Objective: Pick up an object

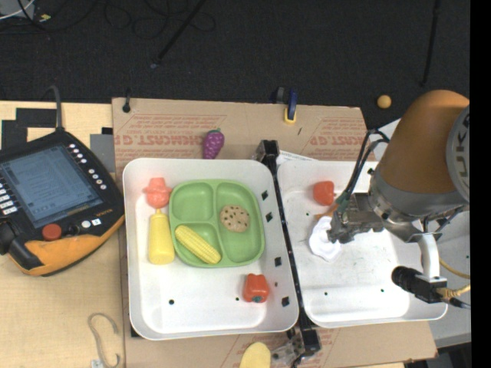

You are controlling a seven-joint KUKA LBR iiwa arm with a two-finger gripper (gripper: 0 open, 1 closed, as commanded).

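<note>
Pincer (335,232) sits low in the right bin (368,305), against a crumpled white object (323,241); whether it grips anything, I cannot tell. An orange-red toy (323,192) lies just beyond, near the bin's far-left corner.

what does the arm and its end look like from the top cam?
The arm has a large rounded orange band over a grey wrist section, with dark lettering partly visible at its right side. A thin black cable runs down its left side to the dark metal gripper. A black cylindrical part juts out lower right.
</note>
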